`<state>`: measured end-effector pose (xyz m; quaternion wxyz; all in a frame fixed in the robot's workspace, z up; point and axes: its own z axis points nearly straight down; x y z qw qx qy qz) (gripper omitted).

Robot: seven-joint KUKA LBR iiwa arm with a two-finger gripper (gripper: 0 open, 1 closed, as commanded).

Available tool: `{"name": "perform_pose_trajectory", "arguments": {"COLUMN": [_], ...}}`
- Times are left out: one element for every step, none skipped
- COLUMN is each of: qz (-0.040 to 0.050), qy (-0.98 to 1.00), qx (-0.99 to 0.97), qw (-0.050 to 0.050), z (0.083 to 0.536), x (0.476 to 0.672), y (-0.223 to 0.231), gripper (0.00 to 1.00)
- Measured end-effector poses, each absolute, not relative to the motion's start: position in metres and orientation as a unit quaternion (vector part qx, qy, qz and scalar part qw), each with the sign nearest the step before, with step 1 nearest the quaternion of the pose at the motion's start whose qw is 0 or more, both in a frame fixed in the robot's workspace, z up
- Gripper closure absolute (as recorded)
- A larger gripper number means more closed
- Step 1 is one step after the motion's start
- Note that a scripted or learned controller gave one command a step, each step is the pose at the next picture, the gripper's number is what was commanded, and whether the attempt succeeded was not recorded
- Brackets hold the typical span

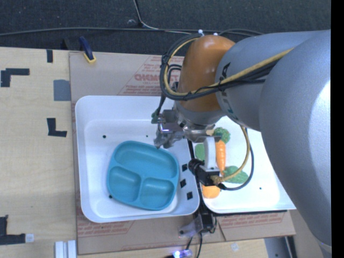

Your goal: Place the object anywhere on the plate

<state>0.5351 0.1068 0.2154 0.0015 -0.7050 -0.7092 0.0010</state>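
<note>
arm [279, 90]: reaching in from right | gripper [165, 136]: pointing down, low

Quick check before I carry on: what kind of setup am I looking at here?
Likely a robot lab bench, not a kitchen: two shallow white bins on cardboard, a blue divided plate, toy food like a carrot, and loose cables overhead.

2 white bins [88, 144], 1 blue plate [142, 174], 1 carrot [220, 153], perhaps 2 other toy foods [211, 191]
</note>
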Motion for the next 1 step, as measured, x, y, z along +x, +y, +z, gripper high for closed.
{"name": "perform_pose_trajectory", "arguments": {"qz": [0.0013], "qy": [-0.708], "qx": [-0.706], "qw": [0.001], "z": [0.2156], "x": [0.5357], "y": [0.1044], "gripper": [0.00]}}
